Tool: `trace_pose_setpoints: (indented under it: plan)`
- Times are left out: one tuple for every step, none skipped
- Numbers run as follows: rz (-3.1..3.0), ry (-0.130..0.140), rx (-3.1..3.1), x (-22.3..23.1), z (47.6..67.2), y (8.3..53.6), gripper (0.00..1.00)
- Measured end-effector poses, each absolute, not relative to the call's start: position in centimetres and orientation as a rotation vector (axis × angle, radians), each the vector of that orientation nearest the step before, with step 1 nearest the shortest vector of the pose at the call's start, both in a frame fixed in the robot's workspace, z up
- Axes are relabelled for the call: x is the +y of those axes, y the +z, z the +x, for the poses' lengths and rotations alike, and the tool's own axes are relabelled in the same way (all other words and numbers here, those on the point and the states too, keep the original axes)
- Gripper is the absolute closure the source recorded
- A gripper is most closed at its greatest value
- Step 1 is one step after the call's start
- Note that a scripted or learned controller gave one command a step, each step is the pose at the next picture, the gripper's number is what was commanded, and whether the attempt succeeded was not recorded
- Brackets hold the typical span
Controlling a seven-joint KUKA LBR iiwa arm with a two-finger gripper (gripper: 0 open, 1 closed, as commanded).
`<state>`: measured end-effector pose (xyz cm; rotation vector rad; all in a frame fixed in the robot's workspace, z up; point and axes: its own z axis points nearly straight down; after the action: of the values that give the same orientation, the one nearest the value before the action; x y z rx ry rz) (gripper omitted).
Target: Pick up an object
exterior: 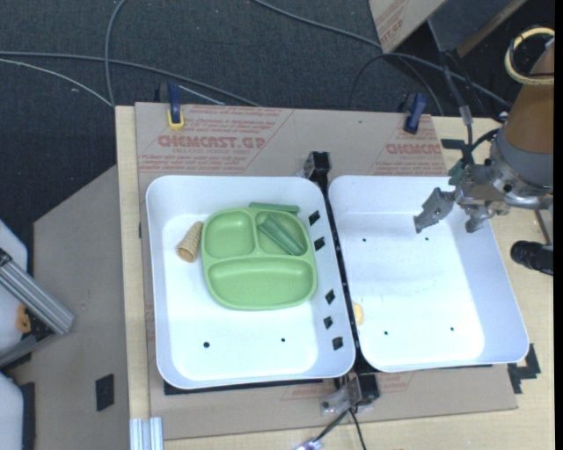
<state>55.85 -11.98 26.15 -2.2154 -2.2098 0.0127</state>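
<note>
Fingers apart (above right bin)

Dark grey carpet spreads across the top and left, and thin cables snake over it. The bench shows pale wood, topped by a brown protective sheet printed with red lettering. Two blue clamps, one at the left and one at the right, pin that sheet's far edge. A cardboard box corner pokes in up top. Over on the left edge, an aluminium extrusion rail runs at a slant. Lighting is even and soft, with faint shadows.
</note>
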Motion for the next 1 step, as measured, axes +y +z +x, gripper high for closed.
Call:
trace_pose_setpoints:
  plan:
    - [-2.219, 0.0, -2.22, -11.95, 56.06, 26.82, 0.0]
